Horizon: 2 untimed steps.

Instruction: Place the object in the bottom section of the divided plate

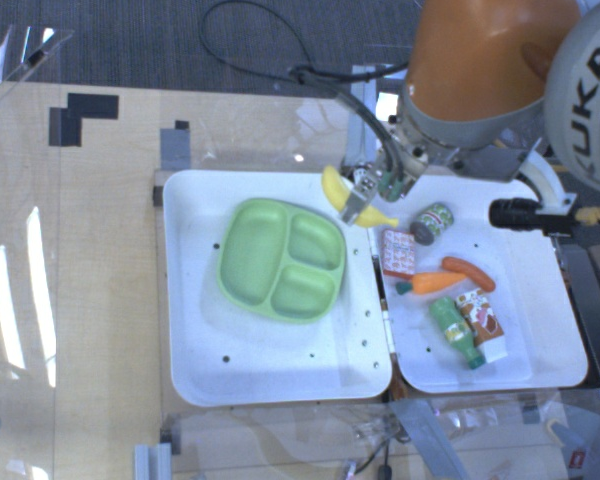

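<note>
The grey arm casing at the upper right bears the letters "KUKA" in black, partly cut off by the frame edge. A small packet (pixel 399 253) in the right bin (pixel 550 368) has red print on it, too small to read, and a brown-and-white carton (pixel 482 320) carries a label that cannot be read either.

The banana (pixel 342 196) sits at the top right of the left bin (pixel 190 368), just above the upper right corner of the green divided plate (pixel 280 258). Its long axis runs from upper left to lower right, with 1 end toward the bin's back rim and the other toward the wall between the 2 bins.

The hand (pixel 365 196) is on the banana, its fingers closed narrowly around the fruit's middle, so that yellow shows on either side of them. The banana looks raised off the bin floor, though the slant of the view makes this uncertain.

The plate has 3 sections, 1 large on the left and 2 smaller on the right.

In the right bin also lie a small can (pixel 432 221), a sausage (pixel 469 272), a carrot (pixel 432 283) and a green bottle (pixel 454 332), all well apart from the hand. The bench (pixel 80 268) is pale wood.
</note>
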Motion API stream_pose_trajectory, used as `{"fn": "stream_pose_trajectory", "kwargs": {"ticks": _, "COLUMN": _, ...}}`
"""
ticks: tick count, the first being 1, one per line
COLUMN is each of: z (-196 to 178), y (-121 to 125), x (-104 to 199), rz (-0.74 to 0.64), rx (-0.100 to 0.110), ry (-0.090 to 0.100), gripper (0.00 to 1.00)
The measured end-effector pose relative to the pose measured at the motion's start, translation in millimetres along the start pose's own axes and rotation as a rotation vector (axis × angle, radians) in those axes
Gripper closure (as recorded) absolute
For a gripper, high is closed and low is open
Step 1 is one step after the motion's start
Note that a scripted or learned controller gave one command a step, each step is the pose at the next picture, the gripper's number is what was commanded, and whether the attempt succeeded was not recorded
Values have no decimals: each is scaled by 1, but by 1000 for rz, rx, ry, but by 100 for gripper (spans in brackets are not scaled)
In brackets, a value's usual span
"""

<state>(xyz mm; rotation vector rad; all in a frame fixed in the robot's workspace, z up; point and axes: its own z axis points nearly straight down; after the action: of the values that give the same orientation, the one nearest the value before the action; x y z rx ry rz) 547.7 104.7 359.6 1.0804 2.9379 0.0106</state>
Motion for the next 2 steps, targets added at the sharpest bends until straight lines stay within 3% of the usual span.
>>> {"fn": "stream_pose_trajectory", "kwargs": {"ticks": 1, "z": -79, "y": -54, "x": 3, "rz": -48, "rx": -2, "ry": -3, "gripper": 100}}
{"fn": "stream_pose_trajectory", "kwargs": {"ticks": 2, "z": 46, "y": 30, "x": 18, "rz": -33, "rx": 6, "ry": 6, "gripper": 100}}
